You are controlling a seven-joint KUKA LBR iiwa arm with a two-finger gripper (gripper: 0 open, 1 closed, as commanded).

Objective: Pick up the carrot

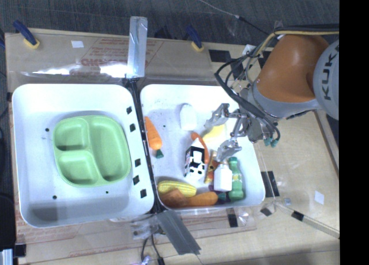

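Gripper (222, 128) hangs spread open over the right bin (173, 94), nothing between its fingers.

One carrot (153, 134) lies by that bin's left wall, well apart from the gripper; a second orange piece (199, 199) lies along the near wall beside a corn cob (177, 188). A green divided plate (91, 150) sits in the left bin (29, 102).

Carrot (153, 134) by rt bin's (173, 94) left wall — gripper (223, 128) open above.
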